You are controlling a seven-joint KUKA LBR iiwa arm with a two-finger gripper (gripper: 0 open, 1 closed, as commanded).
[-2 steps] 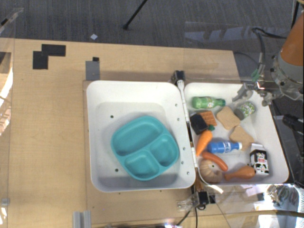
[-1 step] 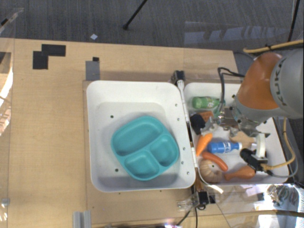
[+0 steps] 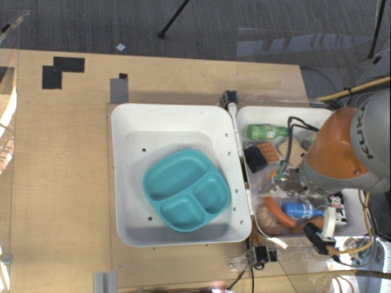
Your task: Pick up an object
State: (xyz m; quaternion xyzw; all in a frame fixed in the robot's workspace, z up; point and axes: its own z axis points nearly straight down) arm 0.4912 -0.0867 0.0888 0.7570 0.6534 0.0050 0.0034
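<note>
You have the arm (image 3: 342,148) reaching in over the right bin (image 3: 317,112), its orange band above the clutter, and the gripper (image 3: 287,180) sits low among the objects near the bin's middle. I cannot tell whether the claw is released or clenched; the wrist hides it from above, and nothing can be seen caught in it. So judge this as the descent or grasp attempt, not a lift. Candidates lie close around it: a blue bottle-like object (image 3: 302,210) just below the gripper, an orange sausage-shaped toy (image 3: 280,213) beside that, resting against a tan rounded object (image 3: 269,218) at the bin's near-left corner, a small black block (image 3: 255,158) and an orange ridged piece (image 3: 267,150) to the upper left, and a green bottle (image 3: 266,131) lying along the far wall. The left bin (image 3: 125,163) holds a teal divided plate (image 3: 186,189), well apart from the action. Your next move likely calls for closing firmly on one object and rising straight up; with things this crowded, watch for a neighbour being dragged or the grasp slipping off.
</note>
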